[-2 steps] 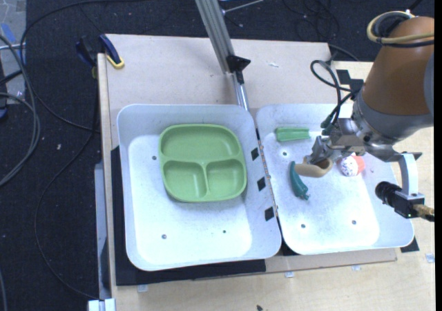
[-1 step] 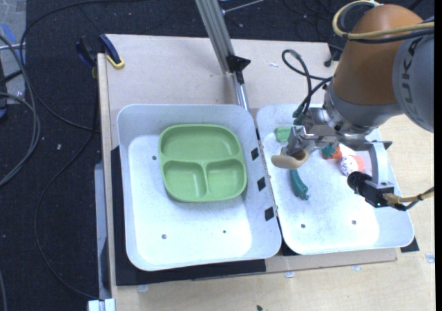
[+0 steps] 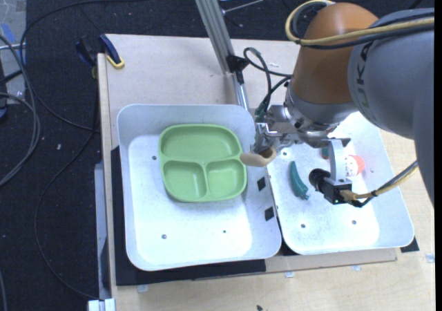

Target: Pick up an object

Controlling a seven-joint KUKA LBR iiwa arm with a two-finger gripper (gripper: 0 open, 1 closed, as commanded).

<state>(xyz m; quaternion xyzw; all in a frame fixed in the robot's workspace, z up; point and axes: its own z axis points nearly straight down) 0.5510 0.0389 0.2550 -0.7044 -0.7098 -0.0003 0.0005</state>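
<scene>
Your claw point(image 3: 264, 142) hangs low over the seam where the left bin point(image 3: 138, 233) meets the right bin point(image 3: 366, 230). From this view you cannot tell how far open it is, or whether it has hold of anything. Just below its tip you see a small tan piece point(image 3: 257, 159), touching the right rim of the green plate point(image 3: 202, 162), which lies in the left bin. In the right bin a teal piece point(image 3: 298, 180) lies near the claw, with a red and white thing point(image 3: 354, 164) farther right.
</scene>
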